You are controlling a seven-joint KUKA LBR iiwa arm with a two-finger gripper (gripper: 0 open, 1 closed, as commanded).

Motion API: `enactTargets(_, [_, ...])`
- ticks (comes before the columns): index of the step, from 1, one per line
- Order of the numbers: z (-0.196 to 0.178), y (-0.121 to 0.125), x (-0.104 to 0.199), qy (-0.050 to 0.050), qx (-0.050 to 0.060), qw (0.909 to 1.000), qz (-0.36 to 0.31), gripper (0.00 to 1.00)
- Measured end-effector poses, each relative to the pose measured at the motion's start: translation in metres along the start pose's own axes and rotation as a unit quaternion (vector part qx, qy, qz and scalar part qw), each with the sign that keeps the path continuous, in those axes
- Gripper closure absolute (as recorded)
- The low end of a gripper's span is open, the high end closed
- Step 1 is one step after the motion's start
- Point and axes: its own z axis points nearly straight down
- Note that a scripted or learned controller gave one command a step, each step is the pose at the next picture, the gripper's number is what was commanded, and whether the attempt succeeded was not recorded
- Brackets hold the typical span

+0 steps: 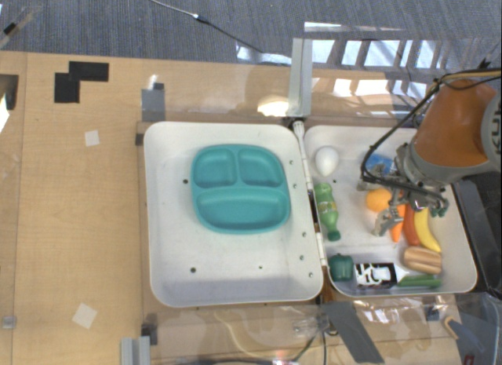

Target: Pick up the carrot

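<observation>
A: Now, list the right bin (pixel 464 277) contents, nearest the camera first.

B: Along the near wall lie a dark green cup (pixel 340 266), a black-and-white box (pixel 373 275) and a green pod-shaped item (pixel 418 281). Just behind the pod sits a tan hot dog bun (pixel 423 259). Beyond it a banana (pixel 426 230) lies lengthwise, and the carrot (pixel 409 228) lies just beside the banana on its left.

A: State the gripper condition.

B: The gripper (pixel 392 218) hangs over the carrot's far end, between an orange fruit (pixel 378 199) and the banana. Its fingers (pixel 384 223) point down and stand slightly apart. Nothing is seen between them; whether a tip touches the carrot cannot be told.

A: Continue toward the far side.

B: A green bottle (pixel 326 211) lies along the left wall of the right bin. A white egg (pixel 325 159) rests in the far left corner. A blue item (pixel 380 166) is partly hidden by the arm (pixel 459 132).

A: And the left bin (pixel 169 277)?

B: It holds a teal divided plate (pixel 239 187), set flat near its middle, well apart from the carrot.
</observation>
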Motion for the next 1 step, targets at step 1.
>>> enactTargets(1, [-0.0140,0.0013,-0.0042,-0.005,0.001,1.0000,-0.003,1.00])
